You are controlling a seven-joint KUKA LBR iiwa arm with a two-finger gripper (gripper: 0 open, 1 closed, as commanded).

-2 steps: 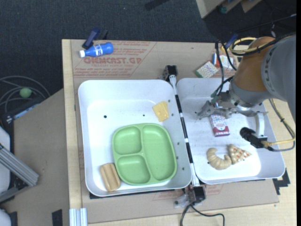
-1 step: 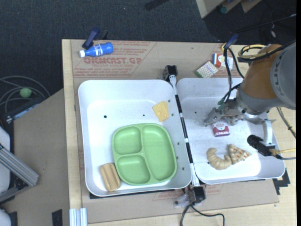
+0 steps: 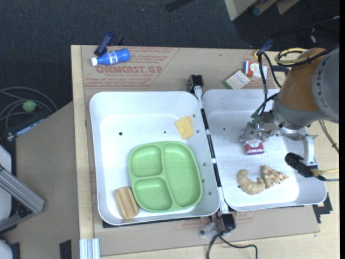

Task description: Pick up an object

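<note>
We see gripper (image 3: 254, 137) low over red-white packet (image 3: 254, 148), label unreadable; finger state hidden. Croissant (image 3: 251, 182) below it.

Your candidates sit in both bins. In the left bin you have a green divided plate (image 3: 163, 175) lying flat near the middle, a tan bread-like block (image 3: 126, 202) touching its near-left edge, and a yellow cheese wedge (image 3: 185, 127) just beyond its far-right corner. In the right bin you have a small red and white box (image 3: 254, 148) toward the middle, and nearer, a curled croissant (image 3: 251, 182) touching a tan ridged shell-like piece (image 3: 274, 175) on its right.
</note>
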